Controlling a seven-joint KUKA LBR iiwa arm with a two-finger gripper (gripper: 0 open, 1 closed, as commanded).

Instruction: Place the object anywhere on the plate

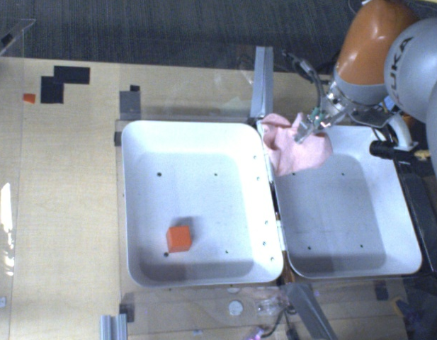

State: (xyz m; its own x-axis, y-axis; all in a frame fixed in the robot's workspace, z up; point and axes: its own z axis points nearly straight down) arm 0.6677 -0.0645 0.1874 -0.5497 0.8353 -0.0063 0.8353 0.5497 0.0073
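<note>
Bench: pale wooden bench [62,211] bearing two shallow white bins side by side.
Gripper: gripper [308,127] sits over the far left corner of the right bin [360,253], fingertips pressed into a pink cloth; how far the fingers are parted I cannot tell.
Pink cloth: pink cloth [292,151] is bunched in that far left corner, draped over the rim toward the left bin.
Left bin: left bin [197,154] carries an orange block.
Orange block: orange block [179,239] lies near the front edge, left of middle.

A pale wooden bench [62,211] bears two shallow white bins: left bin [197,137] touching right bin [360,261]
</note>
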